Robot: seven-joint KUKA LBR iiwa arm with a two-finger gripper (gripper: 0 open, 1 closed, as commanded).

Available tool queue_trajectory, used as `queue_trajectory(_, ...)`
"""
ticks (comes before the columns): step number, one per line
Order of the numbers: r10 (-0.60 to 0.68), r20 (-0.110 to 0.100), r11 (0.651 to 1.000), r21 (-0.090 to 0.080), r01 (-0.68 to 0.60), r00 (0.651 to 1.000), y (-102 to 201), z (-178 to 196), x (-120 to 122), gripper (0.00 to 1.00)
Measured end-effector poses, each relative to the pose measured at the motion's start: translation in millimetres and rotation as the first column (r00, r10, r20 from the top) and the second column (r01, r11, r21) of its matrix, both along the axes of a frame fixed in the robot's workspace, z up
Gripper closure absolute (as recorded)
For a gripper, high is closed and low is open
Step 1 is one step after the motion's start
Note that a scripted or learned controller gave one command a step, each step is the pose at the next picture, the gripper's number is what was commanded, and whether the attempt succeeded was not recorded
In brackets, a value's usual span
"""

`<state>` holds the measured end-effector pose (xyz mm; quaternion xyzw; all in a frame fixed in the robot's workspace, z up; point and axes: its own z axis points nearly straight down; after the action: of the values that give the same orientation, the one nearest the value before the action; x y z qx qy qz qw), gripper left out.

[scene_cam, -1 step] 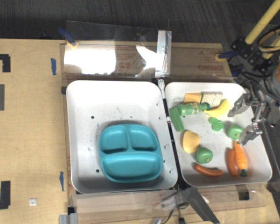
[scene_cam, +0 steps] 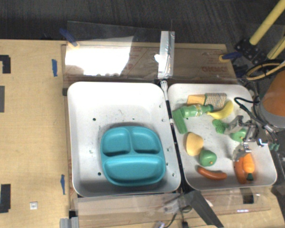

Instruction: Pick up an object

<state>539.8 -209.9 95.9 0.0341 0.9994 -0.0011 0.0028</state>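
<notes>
While the end effector (scene_cam: 243, 144) hangs over the right bin's (scene_cam: 267, 179) right edge, just above a carrot (scene_cam: 247, 165), its grip cannot be told; a teal tray (scene_cam: 132, 155) fills the left bin (scene_cam: 80, 127).

**Bench & floor**

Dark grey carpet-like floor (scene_cam: 133, 4) running across top. Light wood bench top (scene_cam: 23, 127) w/ black tape corners (scene_cam: 2, 63) & blue tape bits (scene_cam: 54, 66). Clear plastic sheet (scene_cam: 102, 56) catching strong glare.

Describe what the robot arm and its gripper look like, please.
The arm is grey with a rounded orange band above the wrist. Black cables loop beside it. The gripper is a small metallic silver assembly with thin fingers, pale against the white bin.
</notes>
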Motion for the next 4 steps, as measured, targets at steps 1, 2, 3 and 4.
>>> queue_trajectory(1,0.035,0.005,0.999,0.002,-0.035,0.999,-11,-7,10,0.00)
queue_trajectory(2,0.211,0.006,0.978,-0.004,-0.211,0.978,-13,-7,27,0.00)
queue_trajectory(3,0.199,0.004,0.980,-0.002,-0.199,0.980,-13,-7,-5,0.00)
queue_trajectory(4,0.244,0.005,0.970,-0.004,-0.244,0.970,-14,-7,17,0.00)
